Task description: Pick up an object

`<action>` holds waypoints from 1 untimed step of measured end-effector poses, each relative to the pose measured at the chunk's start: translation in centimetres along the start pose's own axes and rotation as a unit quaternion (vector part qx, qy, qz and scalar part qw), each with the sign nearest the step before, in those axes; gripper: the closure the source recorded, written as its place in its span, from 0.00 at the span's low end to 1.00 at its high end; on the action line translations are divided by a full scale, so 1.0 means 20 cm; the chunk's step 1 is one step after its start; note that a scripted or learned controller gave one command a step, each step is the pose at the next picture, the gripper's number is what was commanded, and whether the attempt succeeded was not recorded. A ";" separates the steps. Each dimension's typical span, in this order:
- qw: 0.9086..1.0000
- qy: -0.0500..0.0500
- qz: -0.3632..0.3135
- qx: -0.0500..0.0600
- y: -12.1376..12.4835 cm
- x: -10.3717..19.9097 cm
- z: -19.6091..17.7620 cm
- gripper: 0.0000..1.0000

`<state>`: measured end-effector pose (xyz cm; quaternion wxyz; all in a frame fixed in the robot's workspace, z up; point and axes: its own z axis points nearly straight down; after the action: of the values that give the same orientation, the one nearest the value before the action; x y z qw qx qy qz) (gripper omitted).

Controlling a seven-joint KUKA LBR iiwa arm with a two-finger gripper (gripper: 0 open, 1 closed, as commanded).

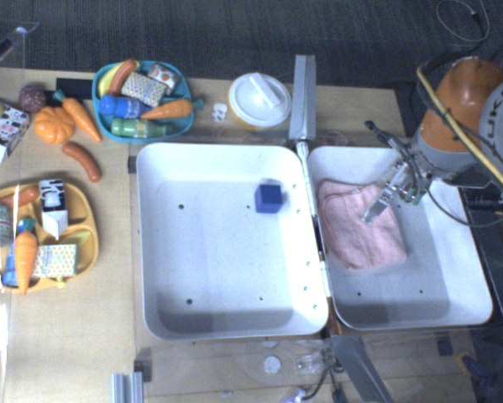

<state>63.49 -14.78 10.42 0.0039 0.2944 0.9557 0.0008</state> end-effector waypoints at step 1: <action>1.000 0.000 -0.011 0.003 0.11 -0.05 0.07 0.00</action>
<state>65.61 -13.53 9.10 0.0030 0.2835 0.9590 -0.0017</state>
